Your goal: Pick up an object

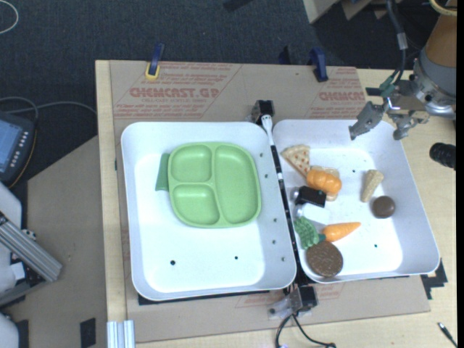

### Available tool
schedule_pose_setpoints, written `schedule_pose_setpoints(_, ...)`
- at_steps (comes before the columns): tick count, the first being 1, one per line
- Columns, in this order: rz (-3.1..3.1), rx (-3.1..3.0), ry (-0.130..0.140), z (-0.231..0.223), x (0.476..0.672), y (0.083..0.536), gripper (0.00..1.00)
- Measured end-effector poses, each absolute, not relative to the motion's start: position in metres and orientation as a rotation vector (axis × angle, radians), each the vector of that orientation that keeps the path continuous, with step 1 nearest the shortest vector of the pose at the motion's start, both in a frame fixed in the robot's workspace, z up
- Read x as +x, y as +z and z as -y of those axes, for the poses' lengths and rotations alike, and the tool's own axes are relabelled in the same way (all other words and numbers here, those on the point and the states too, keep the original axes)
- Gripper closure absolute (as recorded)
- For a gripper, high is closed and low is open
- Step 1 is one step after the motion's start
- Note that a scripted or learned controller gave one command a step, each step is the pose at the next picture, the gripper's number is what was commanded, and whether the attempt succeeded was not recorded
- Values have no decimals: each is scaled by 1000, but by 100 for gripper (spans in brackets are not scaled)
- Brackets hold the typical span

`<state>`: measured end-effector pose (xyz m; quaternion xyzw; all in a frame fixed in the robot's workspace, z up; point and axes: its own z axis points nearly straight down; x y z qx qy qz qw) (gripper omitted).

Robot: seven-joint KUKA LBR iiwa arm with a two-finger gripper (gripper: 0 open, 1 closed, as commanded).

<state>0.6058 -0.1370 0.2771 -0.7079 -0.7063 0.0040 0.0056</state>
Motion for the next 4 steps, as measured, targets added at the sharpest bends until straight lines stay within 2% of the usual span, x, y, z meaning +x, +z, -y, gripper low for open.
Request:
schedule_pose_setpoints(1,2221,-2221,1,137,608,284,0)
schedule_pose_setpoints(3,2218,-2218,6,134,604,198,0)
schedule_pose_setpoints(4,2217,-2218,4,128,599,137,0)
